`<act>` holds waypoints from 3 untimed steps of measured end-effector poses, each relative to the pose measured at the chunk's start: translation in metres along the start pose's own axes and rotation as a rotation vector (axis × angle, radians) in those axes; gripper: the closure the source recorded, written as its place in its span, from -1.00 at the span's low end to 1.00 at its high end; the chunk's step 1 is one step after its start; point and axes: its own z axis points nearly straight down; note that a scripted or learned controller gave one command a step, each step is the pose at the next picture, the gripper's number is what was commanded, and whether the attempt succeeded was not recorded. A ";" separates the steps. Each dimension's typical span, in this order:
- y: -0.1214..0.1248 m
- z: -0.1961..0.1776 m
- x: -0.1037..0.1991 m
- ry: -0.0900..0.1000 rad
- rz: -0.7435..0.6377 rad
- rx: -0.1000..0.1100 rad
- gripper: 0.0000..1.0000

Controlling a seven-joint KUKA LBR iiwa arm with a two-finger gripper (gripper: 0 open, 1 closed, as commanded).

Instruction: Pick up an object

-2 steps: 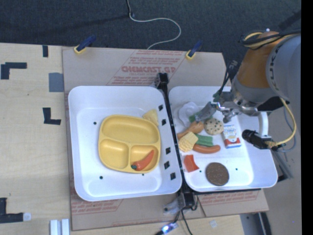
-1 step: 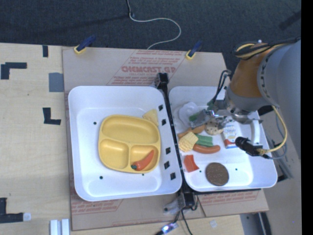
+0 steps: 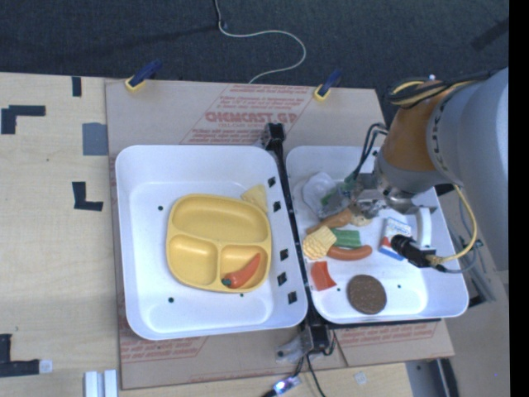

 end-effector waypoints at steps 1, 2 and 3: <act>0.001 -0.012 -0.001 -0.002 0.000 -0.003 1.00; -0.001 -0.072 -0.009 0.002 0.003 0.003 1.00; -0.006 -0.116 -0.008 0.003 0.002 0.005 1.00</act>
